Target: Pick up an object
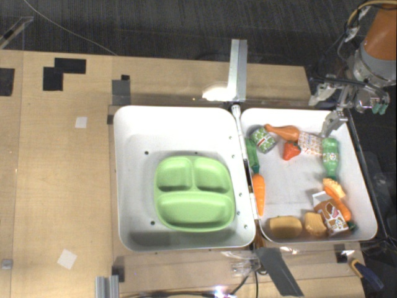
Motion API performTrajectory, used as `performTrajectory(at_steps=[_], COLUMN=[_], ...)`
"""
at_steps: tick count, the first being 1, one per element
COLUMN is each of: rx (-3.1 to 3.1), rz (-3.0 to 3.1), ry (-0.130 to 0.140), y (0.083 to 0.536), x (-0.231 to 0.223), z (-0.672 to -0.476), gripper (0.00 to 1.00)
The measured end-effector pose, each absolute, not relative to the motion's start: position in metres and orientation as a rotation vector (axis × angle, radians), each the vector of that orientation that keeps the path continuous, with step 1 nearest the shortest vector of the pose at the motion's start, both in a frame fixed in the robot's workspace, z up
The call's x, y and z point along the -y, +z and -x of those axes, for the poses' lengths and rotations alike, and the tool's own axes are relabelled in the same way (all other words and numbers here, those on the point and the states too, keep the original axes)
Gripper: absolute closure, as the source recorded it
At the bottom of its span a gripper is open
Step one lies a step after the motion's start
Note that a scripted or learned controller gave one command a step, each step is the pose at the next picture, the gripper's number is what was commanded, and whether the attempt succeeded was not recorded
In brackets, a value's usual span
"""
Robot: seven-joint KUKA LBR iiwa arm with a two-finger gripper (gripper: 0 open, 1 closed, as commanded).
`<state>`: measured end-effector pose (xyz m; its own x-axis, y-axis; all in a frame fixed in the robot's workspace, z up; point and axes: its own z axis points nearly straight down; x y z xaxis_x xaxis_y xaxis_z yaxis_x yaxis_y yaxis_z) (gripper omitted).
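Note:
The right white bin (291,182) holds several toy foods. Along its far side lie a brown drumstick (283,131), a green can (265,141), a red piece (291,151), a pink-speckled packet (310,143) and a green bottle (330,156). A carrot (258,193) lies by the left wall. A bread roll (285,226) and a brown carton (333,216) rest at the near side. My gripper (335,118) hangs over the bin's far right corner, just above the packet and the bottle, and nothing shows in its grasp.
The left bin (133,166) holds a green divided plate (195,193). A metal post (238,70) stands behind the wall between the bins. An orange piece (334,190) lies near the right wall. The wooden bench (56,185) spreads out to the left.

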<state>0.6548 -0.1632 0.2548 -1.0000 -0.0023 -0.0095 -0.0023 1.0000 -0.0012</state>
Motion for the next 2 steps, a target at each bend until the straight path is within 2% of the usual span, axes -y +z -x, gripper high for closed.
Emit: performTrajectory(at_steps=[1,2], rx=[-3.133,-3.108], rz=[-0.199,-0.331], ry=[0.000,-0.004], y=[0.158,0.090], x=[0.197,0.206], z=[-0.589,-0.539], gripper=[0.00,0.00])
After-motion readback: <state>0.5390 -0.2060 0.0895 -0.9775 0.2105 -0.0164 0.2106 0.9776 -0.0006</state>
